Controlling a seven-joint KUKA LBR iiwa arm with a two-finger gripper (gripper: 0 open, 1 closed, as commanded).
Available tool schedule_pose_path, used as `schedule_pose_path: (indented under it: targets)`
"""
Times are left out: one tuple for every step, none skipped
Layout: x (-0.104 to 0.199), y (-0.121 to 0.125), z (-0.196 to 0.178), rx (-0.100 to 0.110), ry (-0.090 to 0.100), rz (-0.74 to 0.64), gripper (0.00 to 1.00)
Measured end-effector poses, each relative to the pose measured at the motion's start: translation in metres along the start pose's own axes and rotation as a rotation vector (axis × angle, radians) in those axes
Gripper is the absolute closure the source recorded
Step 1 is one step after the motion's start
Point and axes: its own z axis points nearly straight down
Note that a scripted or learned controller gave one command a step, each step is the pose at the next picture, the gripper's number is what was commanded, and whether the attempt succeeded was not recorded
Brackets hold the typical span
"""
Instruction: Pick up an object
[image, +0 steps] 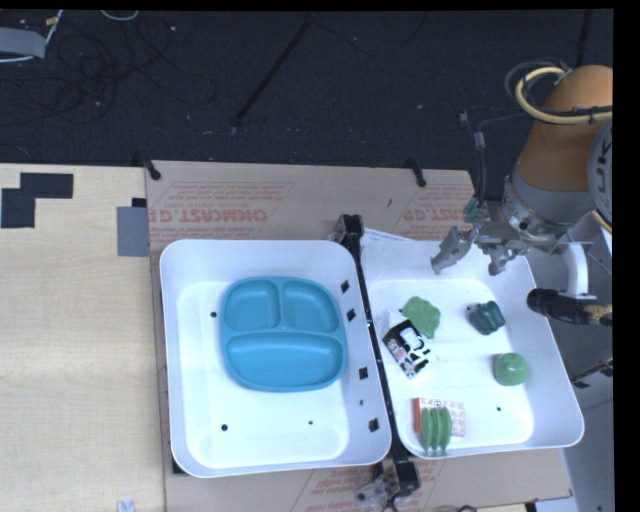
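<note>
Two white bins sit side by side on the bench, and the right bin (545, 425) is my landmark. Inside it, near its middle, there's a crumpled green piece (423, 316), with a black-and-white packet (408, 349) just below and left of that. A dark teal object (487, 317) lies toward its right side, a round green object (510, 369) a bit closer to the near edge, and a red-and-green pack (437, 421) sits by the near wall. The gripper (478, 254) hangs over the far end of this bin, fingers spread apart with nothing between them. On the other side of the divider, the left bin (190, 400) holds a blue divided plate (283, 333).
</note>
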Motion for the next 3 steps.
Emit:
schedule_pose_path:
  targets:
    - [-0.001, 0.0, -0.007, 0.005, 0.001, -0.001, 1.0]
    - [0.046, 0.006, -0.137, -0.015, -0.001, -0.005, 1.0]
    - [0.003, 0.008, -0.309, -0.017, -0.006, 0.002, 1.0]
